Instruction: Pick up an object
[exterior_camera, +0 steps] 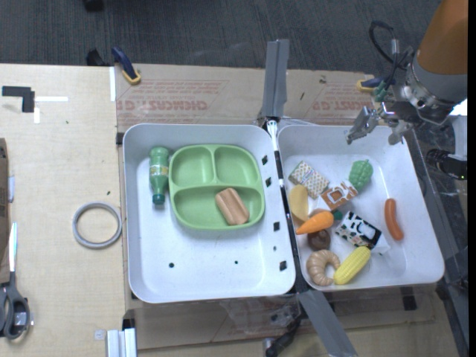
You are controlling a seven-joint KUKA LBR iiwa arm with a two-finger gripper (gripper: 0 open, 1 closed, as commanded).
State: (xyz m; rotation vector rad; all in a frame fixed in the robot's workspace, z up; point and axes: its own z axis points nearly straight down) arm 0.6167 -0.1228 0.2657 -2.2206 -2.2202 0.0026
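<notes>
Dark grey carpet runs behind the pale wooden table [59, 162] where my two white bins sit side by side. My claw [379, 125] hangs over the far edge of the right bin [416, 199], its two fingers spread apart with nothing between them. Nearest below it lies a green bumpy toy [361, 174], and just beside that a small orange-and-white packet [340, 194] and a checked cracker [309, 177]. Farther toward me a carrot [315, 222] lies against a pale yellow piece [298, 202], with a dark brown lump [320, 239] just below the carrot. A black-and-white carton [359, 231] lies beside them, a corn cob [352, 265] and a croissant [322, 267] rest near the front wall, and a red sausage [393, 219] lies apart on the right side. Across the divider, the left bin [201, 274] holds a green sectioned plate [216, 173] with a hot dog [232, 205] in its near compartment, and a green bottle [159, 173] lies just beside the plate's left rim. Out on the table, well apart from the bins, lie a roll of tape [97, 224] and a pair of scissors [13, 303].
</notes>
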